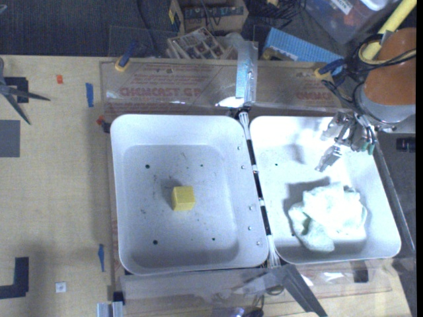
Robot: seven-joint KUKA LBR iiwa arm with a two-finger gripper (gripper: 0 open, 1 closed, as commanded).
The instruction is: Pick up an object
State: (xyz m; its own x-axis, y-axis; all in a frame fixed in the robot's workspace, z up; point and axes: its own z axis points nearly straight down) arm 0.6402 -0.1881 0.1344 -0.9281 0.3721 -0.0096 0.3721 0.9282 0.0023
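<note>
A small yellow cube (184,198) lies near the middle of the left bin (132,137). A crumpled white cloth with a green patch (330,216) rests in the lower part of the right bin (277,134). My gripper (337,144) hangs over the upper right of the right bin, above and slightly right of the cloth, apart from it. Its fingers (328,157) are spread, with nothing between them.
A clear plastic wall (178,88) stands behind both bins. Blue clamps, cables and boxes (291,45) crowd the area beyond it. The wooden bench (46,197) stretches to the left of the bins, with small tools at its far left edge.
</note>
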